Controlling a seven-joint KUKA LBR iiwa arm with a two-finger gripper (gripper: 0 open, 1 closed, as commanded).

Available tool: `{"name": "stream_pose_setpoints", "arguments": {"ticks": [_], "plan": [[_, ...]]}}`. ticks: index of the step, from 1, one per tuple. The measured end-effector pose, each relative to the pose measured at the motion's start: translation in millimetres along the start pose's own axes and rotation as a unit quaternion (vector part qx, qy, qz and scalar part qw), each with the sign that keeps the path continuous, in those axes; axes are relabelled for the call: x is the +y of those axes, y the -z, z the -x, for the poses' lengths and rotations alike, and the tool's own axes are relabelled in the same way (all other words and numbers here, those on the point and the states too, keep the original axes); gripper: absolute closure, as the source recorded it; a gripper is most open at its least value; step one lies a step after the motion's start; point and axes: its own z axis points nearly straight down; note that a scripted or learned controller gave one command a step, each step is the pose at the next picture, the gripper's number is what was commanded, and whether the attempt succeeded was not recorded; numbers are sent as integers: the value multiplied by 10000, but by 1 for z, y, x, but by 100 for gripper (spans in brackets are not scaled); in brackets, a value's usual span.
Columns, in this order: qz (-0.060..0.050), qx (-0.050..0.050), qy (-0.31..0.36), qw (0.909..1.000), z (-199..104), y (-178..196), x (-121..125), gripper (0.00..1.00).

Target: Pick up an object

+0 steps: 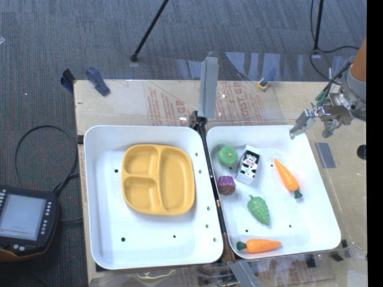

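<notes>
**Overhead view of two bins, gripper above the right bin's far corner**

Camera view. The desk (149, 103) carries two shallow white bins side by side. The left bin (102, 232) holds a yellow divided plate (159, 179) with three compartments, lying flat near its centre. The right bin (317, 220) holds six toys: a green apple (227, 155) near the far left corner; a black-and-white milk carton (248, 165) just beside the apple; a dark purple toy (226, 185) against the left wall; a green bunch of grapes (259, 210) near the centre; one orange carrot (286, 176) lying at a slant toward the right; and a second carrot (260, 246) along the near wall. The arm enters from the right, and its gripper (305, 123) hangs over the far right corner of the right bin, apart from every toy. One finger shows; whether the gripper is open or closed cannot be told, and nothing is seen in it. A handheld control pendant (24, 220) lies on the floor at the left.
</notes>
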Motion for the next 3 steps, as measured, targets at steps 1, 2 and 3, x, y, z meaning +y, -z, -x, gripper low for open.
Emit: {"name": "stream_pose_setpoints", "arguments": {"ticks": [1, 2, 3], "plan": [[1, 3, 14, 10000, -1, 10, 1, 100], [-4, 1, 16, 10000, -1, 9, 1, 0], [-43, 8, -134, 9999, 16, -86, -1, 0]]}}
